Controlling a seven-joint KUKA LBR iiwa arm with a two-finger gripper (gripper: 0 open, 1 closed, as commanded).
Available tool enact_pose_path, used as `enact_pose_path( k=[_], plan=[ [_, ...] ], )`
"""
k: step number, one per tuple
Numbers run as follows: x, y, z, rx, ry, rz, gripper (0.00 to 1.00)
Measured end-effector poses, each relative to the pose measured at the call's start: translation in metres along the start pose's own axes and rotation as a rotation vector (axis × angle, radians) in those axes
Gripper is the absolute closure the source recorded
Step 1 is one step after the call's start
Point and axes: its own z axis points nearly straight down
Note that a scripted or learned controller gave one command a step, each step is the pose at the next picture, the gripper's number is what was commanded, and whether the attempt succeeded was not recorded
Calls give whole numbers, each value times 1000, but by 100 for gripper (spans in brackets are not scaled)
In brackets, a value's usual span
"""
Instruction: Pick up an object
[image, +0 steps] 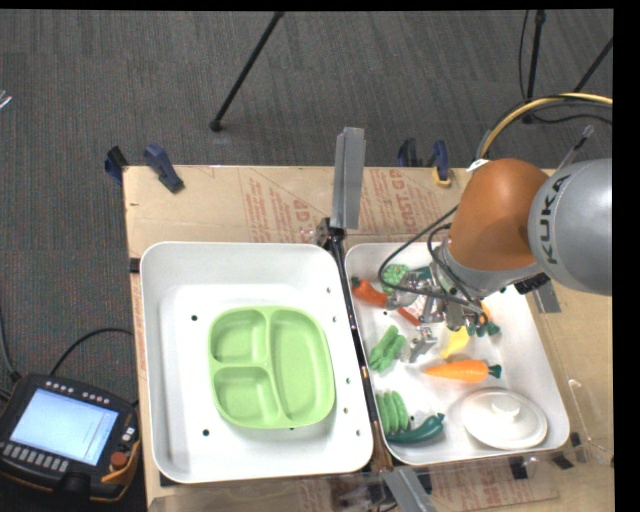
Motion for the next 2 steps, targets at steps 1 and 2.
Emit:
enact_pose_path(
  k=[1,2],
  plan=[
    [12,16,1,0,4,120,0],
    [84,5,1,1,6,118,0]
  ],
)
